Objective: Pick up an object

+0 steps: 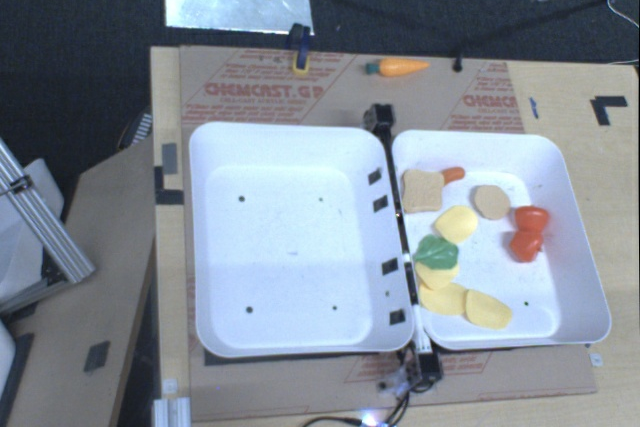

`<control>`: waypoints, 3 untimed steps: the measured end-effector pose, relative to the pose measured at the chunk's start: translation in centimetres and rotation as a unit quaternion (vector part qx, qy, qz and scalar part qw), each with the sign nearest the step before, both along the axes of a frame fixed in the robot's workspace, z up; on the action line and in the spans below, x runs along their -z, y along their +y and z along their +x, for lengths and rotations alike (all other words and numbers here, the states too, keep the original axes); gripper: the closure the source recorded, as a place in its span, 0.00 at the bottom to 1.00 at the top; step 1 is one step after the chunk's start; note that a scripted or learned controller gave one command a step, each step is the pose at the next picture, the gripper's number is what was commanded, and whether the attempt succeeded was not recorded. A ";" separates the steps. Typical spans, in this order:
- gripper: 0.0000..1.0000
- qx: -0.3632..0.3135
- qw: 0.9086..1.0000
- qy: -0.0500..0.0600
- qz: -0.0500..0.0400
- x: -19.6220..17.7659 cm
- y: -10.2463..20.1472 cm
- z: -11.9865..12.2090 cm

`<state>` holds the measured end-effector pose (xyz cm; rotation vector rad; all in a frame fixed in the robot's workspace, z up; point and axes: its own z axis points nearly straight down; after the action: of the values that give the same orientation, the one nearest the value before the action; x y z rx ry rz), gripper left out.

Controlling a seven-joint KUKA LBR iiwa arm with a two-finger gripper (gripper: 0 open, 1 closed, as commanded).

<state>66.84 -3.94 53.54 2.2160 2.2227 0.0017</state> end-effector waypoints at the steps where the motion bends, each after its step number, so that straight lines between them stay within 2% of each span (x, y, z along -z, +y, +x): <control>1: 1.00 0.000 1.000 0.000 0.000 0.0 0.1 0.0; 2: 1.00 0.000 1.000 0.000 0.000 0.0 0.4 0.0; 3: 1.00 0.002 1.000 -0.001 0.001 -0.2 -0.2 -12.3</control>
<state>54.50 -4.10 53.78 2.2196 2.2192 0.0068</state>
